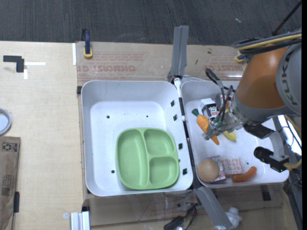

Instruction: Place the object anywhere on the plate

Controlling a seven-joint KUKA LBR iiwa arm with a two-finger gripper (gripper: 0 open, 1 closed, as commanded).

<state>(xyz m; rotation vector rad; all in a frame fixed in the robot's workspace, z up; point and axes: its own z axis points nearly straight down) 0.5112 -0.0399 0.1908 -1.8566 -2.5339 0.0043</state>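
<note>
The wooden bench (38,176) holds two white bins side by side. The big grey arm (268,87) with its orange band comes in from the right and hangs over the right bin (273,176).

The left bin (96,128) holds a green plate (147,158) with three parts. The plate sits near the front edge of that bin, a bit toward its right side. Nothing lies on the plate.

The right bin holds the toy food. A round tan ball-like thing (207,169) sits at the bin's front left corner. Just beside it, to the right, lies a small flat packet (232,165). A red sausage (243,174) lies near the front edge, just past the packet.

The gripper (214,131) points down near the left wall of the right bin. An orange carrot (203,122) with a green top lies right at the gripper, close to the bin's left wall. A small yellow thing (230,136) lies just beside it on the right. I cannot tell if the gripper is gripping the carrot or just touching it, and I cannot tell how its hand is set.

A white and black thing (209,108) sits behind the carrot, toward the back of the bin.
</note>
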